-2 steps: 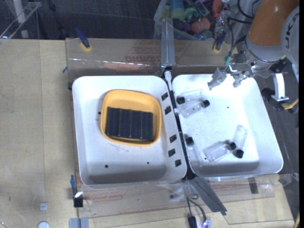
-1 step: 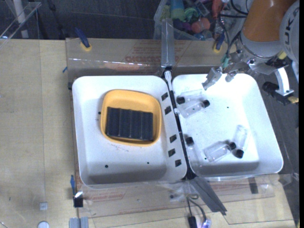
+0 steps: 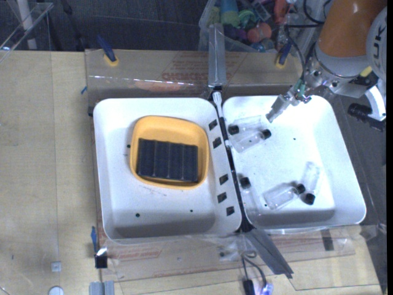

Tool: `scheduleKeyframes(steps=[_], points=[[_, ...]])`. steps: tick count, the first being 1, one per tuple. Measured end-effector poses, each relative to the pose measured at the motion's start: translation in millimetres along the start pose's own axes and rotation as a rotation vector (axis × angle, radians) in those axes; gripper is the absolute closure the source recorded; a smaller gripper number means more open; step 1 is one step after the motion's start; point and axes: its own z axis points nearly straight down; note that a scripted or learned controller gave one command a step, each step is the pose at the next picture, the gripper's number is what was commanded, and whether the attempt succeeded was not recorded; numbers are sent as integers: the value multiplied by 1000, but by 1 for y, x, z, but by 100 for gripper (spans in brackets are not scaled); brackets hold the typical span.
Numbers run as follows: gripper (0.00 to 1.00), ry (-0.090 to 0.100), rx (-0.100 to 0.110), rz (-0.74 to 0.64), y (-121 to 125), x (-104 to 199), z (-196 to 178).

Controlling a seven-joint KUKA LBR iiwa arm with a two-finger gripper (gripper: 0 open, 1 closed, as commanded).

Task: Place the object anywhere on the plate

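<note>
Over the right bin: tool (image 3: 274, 112) hangs above the far left part of the right bin (image 3: 344, 165), nothing between its tips that I can make out; whether it is released or clenched I cannot tell from this slant.
Task's thing: several clear little bottles with dark caps lie in the right bin: one near the tool (image 3: 249, 135), one at the near side (image 3: 284, 195), a third just beside it (image 3: 310, 178). Which is meant, I cannot say.
Plate: yellow plate (image 3: 169, 128) sits in the left bin (image 3: 110, 165), already carrying a dark ribbed block (image 3: 170, 160).
Progress: my guess is early; no bottle is lifted, none on the plate. Grasp, carry and release all remain.
Edges: raised divider (image 3: 220, 158) between the bins must be cleared on the way over.
Open room: bare yellow rim around the block is narrow; the bottle may have to rest on the block.
</note>
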Motion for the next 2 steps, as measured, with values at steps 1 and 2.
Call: scheduleKeyframes(steps=[1,2], points=[[0,0,-2,-289,10,16,-4],[0,1,-1,-245,-3,37,-15]])
